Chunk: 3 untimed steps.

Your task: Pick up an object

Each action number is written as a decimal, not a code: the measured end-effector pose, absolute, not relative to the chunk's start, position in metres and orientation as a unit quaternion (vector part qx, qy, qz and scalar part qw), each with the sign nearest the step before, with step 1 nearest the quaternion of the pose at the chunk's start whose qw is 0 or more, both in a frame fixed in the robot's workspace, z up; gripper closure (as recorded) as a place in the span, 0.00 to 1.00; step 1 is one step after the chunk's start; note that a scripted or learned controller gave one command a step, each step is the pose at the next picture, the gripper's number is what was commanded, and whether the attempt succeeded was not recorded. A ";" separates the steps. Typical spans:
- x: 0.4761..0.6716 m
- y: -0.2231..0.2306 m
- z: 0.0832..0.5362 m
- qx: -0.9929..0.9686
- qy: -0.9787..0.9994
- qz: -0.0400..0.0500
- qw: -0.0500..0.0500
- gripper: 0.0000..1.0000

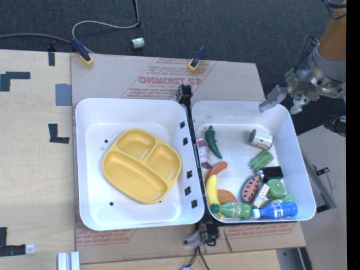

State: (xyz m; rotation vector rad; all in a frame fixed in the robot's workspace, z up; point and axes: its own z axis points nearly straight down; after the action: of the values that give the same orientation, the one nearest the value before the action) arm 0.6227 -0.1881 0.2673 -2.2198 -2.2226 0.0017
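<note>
The two-finger gripper [278, 99] hovers at the right white bin [297, 133]'s rim, fingers wide, holding nothing; best descend squarely over the isolated small silver can [261, 139].

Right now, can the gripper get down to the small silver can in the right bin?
Probably yes. The small silver can lies alone near the right white bin's far corner, nothing over it, and the gripper hovers just beyond that rim.
</note>
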 end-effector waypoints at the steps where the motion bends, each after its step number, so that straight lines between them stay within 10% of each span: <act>1: 0.605 -0.170 0.147 -0.707 -0.708 0.001 0.002 0.00; 2: 0.668 -0.218 0.085 -0.706 -0.708 0.000 0.008 0.00; 3: 0.670 -0.221 0.096 -0.705 -0.709 0.000 -0.001 1.00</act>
State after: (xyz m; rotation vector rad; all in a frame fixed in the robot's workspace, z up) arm 0.6699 -0.2206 0.0960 -2.2168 -2.2289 0.0008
